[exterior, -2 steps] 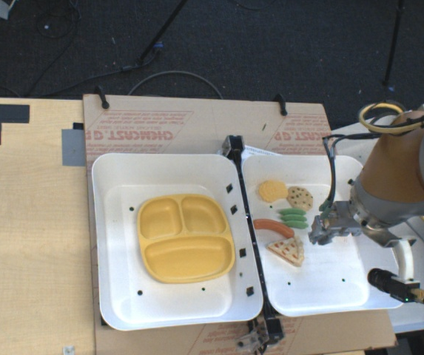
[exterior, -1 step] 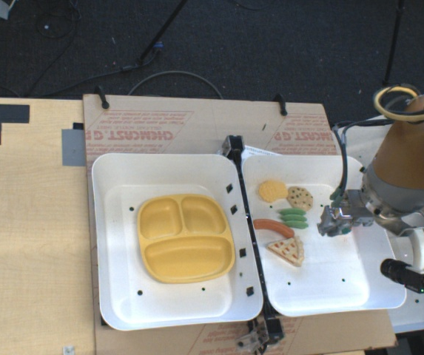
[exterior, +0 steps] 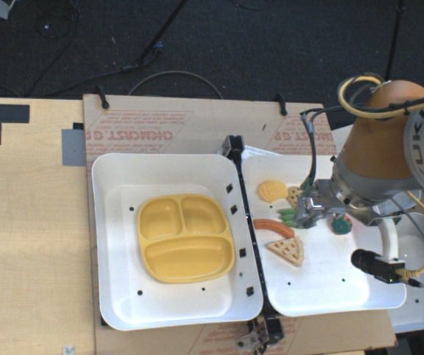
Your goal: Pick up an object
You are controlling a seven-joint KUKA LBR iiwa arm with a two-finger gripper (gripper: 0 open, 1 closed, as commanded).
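Over the middle of the right bin [exterior: 330, 302], the gripper [exterior: 311, 209] hangs low above the floor, close to a cluster of toy foods. The arm reaches in across the bin's right edge. You cannot tell from this view whether the claw is spread or pressed together, and nothing is visibly pinched in it. Treat the pick as not yet made.

Review the candidates. The task names no single object, so any piece in the cluster qualifies.
- A green piece [exterior: 287, 215] lies just beside the gripper, on the side toward the left bin [exterior: 115, 198]. Judge it the likeliest target.
- A red sausage [exterior: 273, 228] lies just in front of the green piece, and a pizza slice [exterior: 287, 251] lies nearer still to the front edge.
- A round yellow waffle [exterior: 273, 191] and a small tan biscuit [exterior: 294, 196] lie close together toward the far edge.
- A teal piece [exterior: 341, 225] lies just beside the gripper, toward the right edge.

The left bin holds one yellow divided plate [exterior: 186, 237] near its middle, with nothing in its three compartments. The plate is broad and shallow, so expect it to be a poor grasp. That likely explains why the arm works over the smaller pieces.
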